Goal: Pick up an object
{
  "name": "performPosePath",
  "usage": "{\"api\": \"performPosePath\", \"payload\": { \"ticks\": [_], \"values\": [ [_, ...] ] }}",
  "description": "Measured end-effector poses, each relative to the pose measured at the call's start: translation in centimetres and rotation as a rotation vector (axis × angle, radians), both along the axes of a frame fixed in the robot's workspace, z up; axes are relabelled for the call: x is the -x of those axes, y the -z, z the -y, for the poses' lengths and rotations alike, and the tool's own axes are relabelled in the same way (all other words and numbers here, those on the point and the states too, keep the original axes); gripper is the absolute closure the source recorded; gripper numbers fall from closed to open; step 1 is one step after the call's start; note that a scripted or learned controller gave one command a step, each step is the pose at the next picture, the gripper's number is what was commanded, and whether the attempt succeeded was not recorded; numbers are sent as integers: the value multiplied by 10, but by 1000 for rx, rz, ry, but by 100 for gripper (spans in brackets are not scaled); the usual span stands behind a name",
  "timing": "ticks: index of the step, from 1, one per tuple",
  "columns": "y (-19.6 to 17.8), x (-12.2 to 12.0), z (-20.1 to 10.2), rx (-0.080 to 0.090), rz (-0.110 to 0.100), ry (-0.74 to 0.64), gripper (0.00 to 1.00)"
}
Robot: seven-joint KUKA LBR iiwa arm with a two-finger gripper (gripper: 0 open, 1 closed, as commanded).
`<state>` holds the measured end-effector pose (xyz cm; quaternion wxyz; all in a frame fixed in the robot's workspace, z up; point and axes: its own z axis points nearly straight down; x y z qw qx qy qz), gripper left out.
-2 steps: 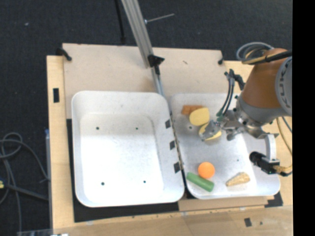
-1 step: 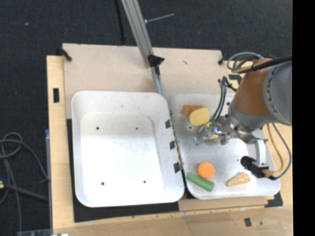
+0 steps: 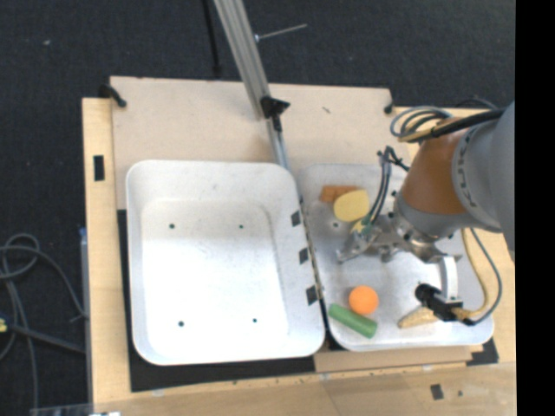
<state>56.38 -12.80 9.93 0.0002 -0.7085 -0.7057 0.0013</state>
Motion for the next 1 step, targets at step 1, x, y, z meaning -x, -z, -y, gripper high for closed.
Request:
{"api": "performPosePath", "payload": {
  "ticks": [1],
  "values": [
    [-13,-2,1,-1,7,7,100]
  ]
}}
